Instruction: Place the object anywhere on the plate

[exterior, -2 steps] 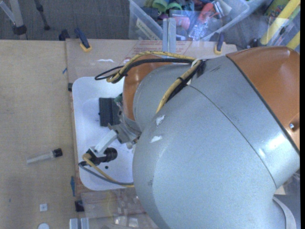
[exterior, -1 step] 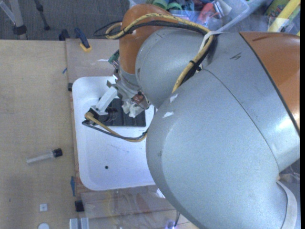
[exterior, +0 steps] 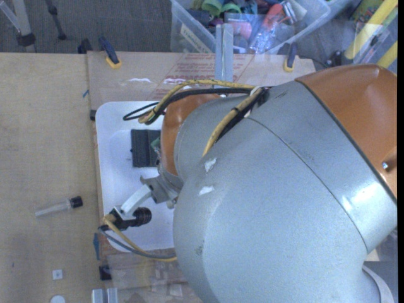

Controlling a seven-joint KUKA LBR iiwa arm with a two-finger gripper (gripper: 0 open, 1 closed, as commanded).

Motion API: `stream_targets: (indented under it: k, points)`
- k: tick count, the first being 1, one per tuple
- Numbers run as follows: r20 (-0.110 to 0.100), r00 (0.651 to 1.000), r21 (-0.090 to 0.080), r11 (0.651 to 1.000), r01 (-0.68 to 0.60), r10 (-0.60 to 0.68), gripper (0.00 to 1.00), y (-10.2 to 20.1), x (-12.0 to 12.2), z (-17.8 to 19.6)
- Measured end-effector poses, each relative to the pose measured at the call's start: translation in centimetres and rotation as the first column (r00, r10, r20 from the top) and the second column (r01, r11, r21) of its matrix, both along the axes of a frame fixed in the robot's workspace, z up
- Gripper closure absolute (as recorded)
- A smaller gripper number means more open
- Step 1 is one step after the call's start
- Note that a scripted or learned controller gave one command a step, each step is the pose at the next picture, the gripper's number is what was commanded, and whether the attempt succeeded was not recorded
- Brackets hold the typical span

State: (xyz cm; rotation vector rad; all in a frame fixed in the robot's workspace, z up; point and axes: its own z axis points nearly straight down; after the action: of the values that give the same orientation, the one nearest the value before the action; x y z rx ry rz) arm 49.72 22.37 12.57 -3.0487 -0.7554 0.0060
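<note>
Item: black flat block (exterior: 143,148), lying in the white bin (exterior: 107,169) toward its far-left corner. Likely light, stiff, smooth-faced; best taken across its narrow sides. Gripper (exterior: 163,187): open or closed, cannot tell.

The grey arm (exterior: 278,201) stretched in from the right, orange band (exterior: 360,100) far right, its gripper (exterior: 161,185) tucked low at the left.

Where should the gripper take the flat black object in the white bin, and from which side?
Probably from straight above, closing across the near and far edges of the black object: it lies flat in the white bin, and the arm hides one side edge.
</note>
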Motion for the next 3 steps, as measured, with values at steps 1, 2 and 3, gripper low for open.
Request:
stream_targets:
  k: [1,2,3]
  points:
    - [0.0,0.949,0.001,0.949,-0.316,0.316,1.0,-0.2,5.0,6.6]
    - [0.002,0.885,0.001,0.885,-0.465,0.465,1.0,0.2,15.2,12.4]
    - [0.006,0.993,0.001,0.993,-0.115,0.115,1.0,0.1,10.1,27.1]
